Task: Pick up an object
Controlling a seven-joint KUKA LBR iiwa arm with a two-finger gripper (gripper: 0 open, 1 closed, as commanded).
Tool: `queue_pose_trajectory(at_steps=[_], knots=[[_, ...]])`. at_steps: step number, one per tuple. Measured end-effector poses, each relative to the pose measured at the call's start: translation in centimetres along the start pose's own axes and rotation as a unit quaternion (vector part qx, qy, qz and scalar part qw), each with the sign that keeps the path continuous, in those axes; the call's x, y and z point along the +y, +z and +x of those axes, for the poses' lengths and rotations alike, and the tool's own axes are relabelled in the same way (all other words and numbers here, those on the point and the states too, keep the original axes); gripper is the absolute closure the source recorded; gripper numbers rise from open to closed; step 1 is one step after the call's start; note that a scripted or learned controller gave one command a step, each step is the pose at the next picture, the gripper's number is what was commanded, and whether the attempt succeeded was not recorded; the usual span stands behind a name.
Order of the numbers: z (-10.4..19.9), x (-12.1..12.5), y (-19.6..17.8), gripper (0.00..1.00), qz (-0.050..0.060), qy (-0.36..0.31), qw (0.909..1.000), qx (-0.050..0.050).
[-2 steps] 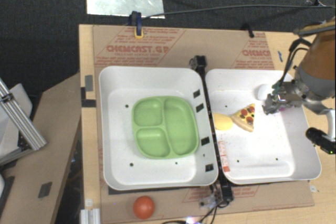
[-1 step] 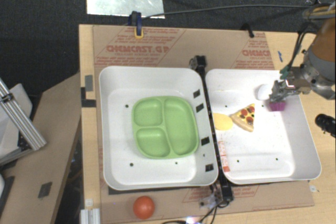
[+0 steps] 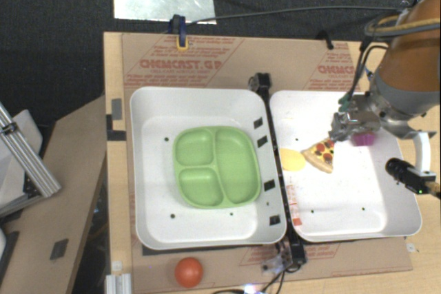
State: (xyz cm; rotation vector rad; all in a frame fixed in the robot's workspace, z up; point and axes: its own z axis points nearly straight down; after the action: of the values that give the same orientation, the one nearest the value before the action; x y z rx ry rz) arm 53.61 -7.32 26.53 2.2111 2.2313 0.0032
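Zero lifted so far, judging by the layout. Gripper (image 3: 340, 126) down low in the right bin (image 3: 386, 224), hanging just over the upper end of the pizza slice toy (image 3: 320, 155), with a purple block (image 3: 363, 139) just beside it on the arm's side. Can't tell whether spread or closed from this angle, too much wrist clutter in the way. Nothing visibly clamped, so not calling it a grab. Pizza slice apparently lying flat on the bin floor, touching or slightly overlapping a yellow disc (image 3: 291, 160) on its left. Green divided plate (image 3: 215, 167) sitting alone in the left bin (image 3: 148, 148), orange ball (image 3: 188, 272) out on the bench in front of it. Done, seemingly: the reach. Left to do, probably: closing, lifting, getting clear of the floor. Worth watching for a miss on such a flat target.
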Motion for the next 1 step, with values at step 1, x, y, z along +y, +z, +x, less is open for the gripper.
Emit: queue_pose_trajectory(at_steps=[1], knots=[[4.38,0.03,0.75,1.00,0.000,0.000,1.0000,0.000]])
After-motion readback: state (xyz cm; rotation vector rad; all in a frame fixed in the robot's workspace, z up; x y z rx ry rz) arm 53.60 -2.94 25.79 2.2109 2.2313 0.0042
